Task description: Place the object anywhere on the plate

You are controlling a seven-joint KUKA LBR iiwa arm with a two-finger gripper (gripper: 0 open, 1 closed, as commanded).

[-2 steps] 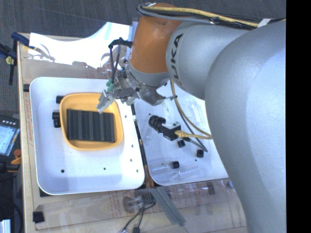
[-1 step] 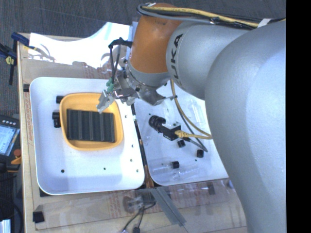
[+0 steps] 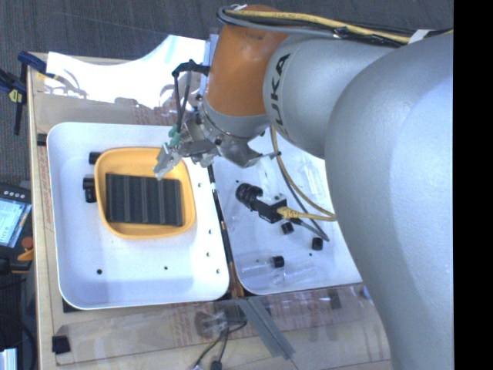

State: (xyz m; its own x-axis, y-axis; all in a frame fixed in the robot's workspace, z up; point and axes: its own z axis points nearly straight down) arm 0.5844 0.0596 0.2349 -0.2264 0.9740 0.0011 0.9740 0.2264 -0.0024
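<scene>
- Dark ribbed block (image 3: 145, 199) lies flat on the yellow plate (image 3: 123, 158) and covers most of its middle.
- The plate sits in the left bin (image 3: 115, 277), toward its upper half.
- The claw (image 3: 165, 163) hangs at the plate's upper right rim, just by the block's top right corner. Open or closed? Cannot tell from this angle.
- Two small black pieces (image 3: 90, 190) rest in the left bin, just beside the plate's left edge.
- Over in the right bin (image 3: 308, 272), a few small black bits (image 3: 276, 262) lie scattered, well apart from the plate.
- The grey arm, with its orange band (image 3: 239, 68) plain to see, stretches over the right bin and the wooden tabletop (image 3: 115, 338).
</scene>
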